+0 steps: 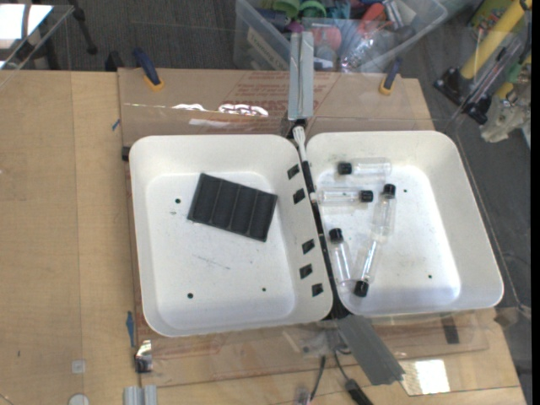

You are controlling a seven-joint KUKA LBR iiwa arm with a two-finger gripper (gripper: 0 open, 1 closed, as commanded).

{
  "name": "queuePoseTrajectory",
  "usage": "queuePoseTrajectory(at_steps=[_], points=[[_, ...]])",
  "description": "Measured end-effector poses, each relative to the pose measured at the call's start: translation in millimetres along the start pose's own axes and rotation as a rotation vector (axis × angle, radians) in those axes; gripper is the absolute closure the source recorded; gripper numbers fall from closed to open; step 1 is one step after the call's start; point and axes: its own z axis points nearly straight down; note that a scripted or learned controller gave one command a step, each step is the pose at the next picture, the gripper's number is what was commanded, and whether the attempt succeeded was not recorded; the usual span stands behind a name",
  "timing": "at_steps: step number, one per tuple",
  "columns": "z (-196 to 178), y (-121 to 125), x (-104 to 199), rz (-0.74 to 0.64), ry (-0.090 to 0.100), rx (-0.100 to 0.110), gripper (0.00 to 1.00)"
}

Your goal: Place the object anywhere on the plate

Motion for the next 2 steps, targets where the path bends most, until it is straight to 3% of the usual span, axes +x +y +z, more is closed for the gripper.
queuePoseTrajectory(at_steps=[1, 2], points=[[0.1, 0.0, 0.2, 0.000, 0.000, 0.000, 0.00], [-28.7, -39.5, -4.5, -0.292, 0.005, 0.005, 0.00]])
